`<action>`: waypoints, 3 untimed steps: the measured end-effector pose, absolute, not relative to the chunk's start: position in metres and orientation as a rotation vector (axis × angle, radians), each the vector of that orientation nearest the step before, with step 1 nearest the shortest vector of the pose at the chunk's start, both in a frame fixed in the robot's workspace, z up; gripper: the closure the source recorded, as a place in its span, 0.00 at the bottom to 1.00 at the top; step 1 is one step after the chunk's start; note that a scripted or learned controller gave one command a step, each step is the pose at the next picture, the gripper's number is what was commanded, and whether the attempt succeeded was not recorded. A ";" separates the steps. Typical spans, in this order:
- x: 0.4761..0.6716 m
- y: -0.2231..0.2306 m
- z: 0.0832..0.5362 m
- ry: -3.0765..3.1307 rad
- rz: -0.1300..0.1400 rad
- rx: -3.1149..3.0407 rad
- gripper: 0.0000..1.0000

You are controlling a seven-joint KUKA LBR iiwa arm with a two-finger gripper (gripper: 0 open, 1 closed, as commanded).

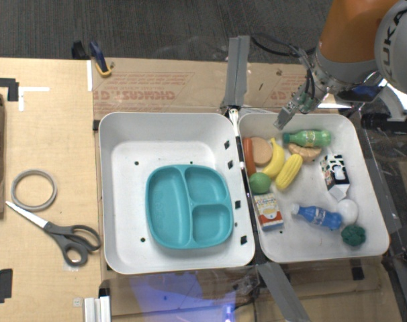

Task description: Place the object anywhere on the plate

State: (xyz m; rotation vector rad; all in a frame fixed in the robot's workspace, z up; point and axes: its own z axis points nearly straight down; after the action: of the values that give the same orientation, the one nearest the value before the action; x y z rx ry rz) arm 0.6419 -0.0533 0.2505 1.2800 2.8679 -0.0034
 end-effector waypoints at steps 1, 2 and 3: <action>0.603 -0.054 0.191 2.863 -0.002 1.293 1.00; 0.603 0.002 0.191 2.999 -0.001 0.936 1.00; 0.528 0.051 0.192 3.071 0.000 0.667 1.00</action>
State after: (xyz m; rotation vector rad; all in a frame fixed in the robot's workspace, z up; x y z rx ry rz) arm 0.5277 0.0511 0.1916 0.6667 3.0706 -0.0002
